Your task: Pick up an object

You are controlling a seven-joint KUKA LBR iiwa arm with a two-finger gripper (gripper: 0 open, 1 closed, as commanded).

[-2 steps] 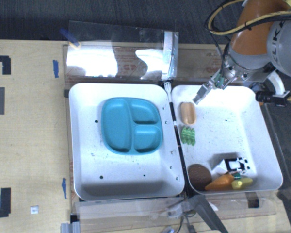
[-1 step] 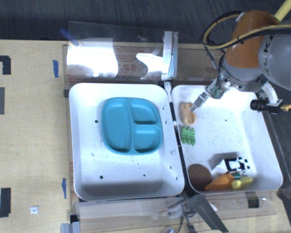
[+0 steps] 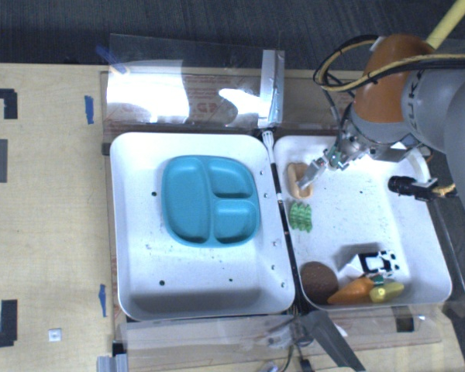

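Reaching in from the right, the arm (image 3: 418, 107) is seen over the right bin (image 3: 418, 231), with the tool (image 3: 306, 183) brought low at the bin's upper-left corner. A small tan object (image 3: 296, 178) lies right at the tool's tip, close to the bin's left wall; contact looks likely, but a grasp is not shown. Whether the tool is wide or narrow cannot be told, as the tip is small and blurred against the object.

A green ridged piece (image 3: 301, 217) is placed just below the tan object, apart from it. The other candidates are bunched at the bin's lower edge: a brown round item (image 3: 318, 279), an orange carrot-like item (image 3: 352, 290) touching it, a yellow-green item (image 3: 387, 290), and a black-and-white item (image 3: 376, 262) just above those. That cluster is judged harder to single out, so the isolated tan object is probably the target.

The left bin (image 3: 132, 208) carries a blue divided tray (image 3: 211, 200), well away from the tool. Both bins sit side by side on the worktop (image 3: 39, 223).

The tan object's place near the wall is judged a risk, since room on that side is tight. The pick is not yet done.
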